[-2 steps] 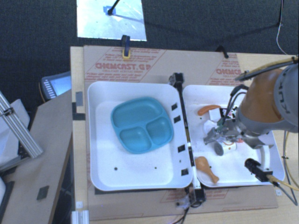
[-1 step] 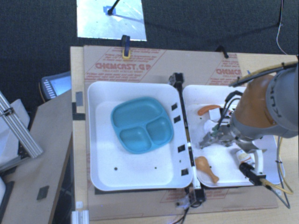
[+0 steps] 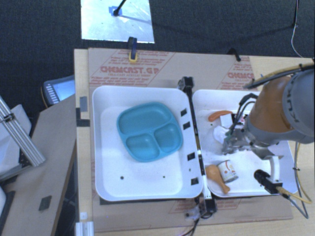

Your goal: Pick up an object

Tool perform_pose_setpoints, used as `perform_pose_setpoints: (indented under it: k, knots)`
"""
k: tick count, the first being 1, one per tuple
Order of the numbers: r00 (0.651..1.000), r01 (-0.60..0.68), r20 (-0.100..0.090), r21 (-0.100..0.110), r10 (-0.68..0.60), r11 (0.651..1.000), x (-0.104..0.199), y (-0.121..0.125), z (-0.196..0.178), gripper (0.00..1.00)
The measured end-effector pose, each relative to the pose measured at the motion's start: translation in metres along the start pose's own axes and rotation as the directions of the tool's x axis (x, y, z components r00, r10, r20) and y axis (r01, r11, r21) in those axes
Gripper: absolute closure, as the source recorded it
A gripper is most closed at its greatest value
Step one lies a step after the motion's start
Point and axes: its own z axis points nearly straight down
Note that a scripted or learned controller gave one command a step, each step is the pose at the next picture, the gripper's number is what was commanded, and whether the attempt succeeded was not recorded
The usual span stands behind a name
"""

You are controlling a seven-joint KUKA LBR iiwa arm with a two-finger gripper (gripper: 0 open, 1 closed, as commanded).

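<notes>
The right bin (image 3: pixel 211 98) holds several small objects. An orange carrot-shaped piece (image 3: pixel 219 115) lies near its far side. A tan chicken-leg-shaped toy (image 3: pixel 217 176) rests at the near left, touching a small white can with an orange label (image 3: pixel 229 169). A pale object (image 3: pixel 220 133) lies in the middle, partly hidden by the arm. My gripper (image 3: pixel 230 145) reaches down into the middle of this bin, right above the can and beside the pale object. The wrist hides its fingertips.
The left bin (image 3: pixel 106 181) carries a blue three-compartment plate (image 3: pixel 149 131). A black divider strip with clips (image 3: pixel 193 132) runs between the bins. The arm's orange band and grey body (image 3: pixel 280 109) cover the right bin's right half. Cardboard lies under both bins.
</notes>
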Motion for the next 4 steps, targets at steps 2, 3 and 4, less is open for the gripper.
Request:
perform_pose_setpoints:
  k: [2, 3, 4]
  knots:
    - [1.000, 0.004, 0.001, -0.005, -0.004, 1.000, -0.005, 0.008, -0.095, 1.00]
    - [1.000, 0.005, 0.001, -0.005, -0.005, 1.000, -0.006, 0.010, -0.142, 1.00]
    - [1.000, 0.010, -0.001, -0.002, -0.010, 1.000, 0.049, 0.034, -0.143, 1.00]
